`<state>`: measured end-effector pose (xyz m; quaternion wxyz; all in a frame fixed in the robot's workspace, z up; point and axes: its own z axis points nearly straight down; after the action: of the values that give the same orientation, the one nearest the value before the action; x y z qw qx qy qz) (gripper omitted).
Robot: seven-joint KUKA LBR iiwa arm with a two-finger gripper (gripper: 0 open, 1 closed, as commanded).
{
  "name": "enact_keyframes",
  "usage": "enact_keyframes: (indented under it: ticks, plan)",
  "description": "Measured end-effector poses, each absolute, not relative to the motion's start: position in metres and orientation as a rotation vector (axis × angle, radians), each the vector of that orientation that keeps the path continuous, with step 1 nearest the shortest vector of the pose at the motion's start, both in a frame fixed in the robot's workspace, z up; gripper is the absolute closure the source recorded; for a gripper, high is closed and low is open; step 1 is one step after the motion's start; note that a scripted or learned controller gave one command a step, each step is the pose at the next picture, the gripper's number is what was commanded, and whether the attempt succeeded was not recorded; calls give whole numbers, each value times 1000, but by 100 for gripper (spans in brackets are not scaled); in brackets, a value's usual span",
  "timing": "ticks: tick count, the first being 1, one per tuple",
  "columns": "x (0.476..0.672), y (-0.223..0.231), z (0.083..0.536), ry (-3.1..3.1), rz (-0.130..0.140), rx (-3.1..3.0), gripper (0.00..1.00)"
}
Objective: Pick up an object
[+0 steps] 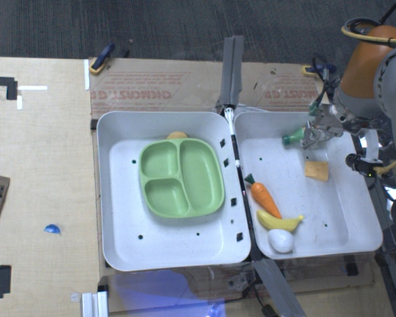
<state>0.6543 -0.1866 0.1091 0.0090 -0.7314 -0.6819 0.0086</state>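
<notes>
From my seat I look down on two white bins on the bench [39,150]. Nearest to me, at about 5 o'clock in the right bin [356,236], sits a white egg [281,240]. A yellow banana [281,222] touches it just above, and an orange carrot [265,199] leans on the banana. The left bin [119,243] holds a green tray [182,177] with three parts, and something yellow peeks out behind its far edge.

Farther back, near the middle of the right bin, lies a tan sponge block [317,170], alone. At about 12 o'clock in that bin is a small green thing [294,137], and the claw [315,136] is right beside it. I cannot tell if the claw is open or shut, or if it has hold of anything.

I think the green thing is the one to pick. To do it well, I would set the claw straight over its middle, go down slowly, squeeze gently, then lift and check.
</notes>
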Motion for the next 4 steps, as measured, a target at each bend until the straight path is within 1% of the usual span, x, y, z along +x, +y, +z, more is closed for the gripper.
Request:
enact_keyframes:
  ticks: [1, 2, 3, 4]
  plan:
    - [614, -191, 237, -2135, 2, -2307, 100]
    - [614, -192, 245, -2135, 4, -2307, 100]
    - [636, -146, 213, -2067, 4, -2363, 100]
    - [636, -146, 222, -2070, 5, -2361, 100]
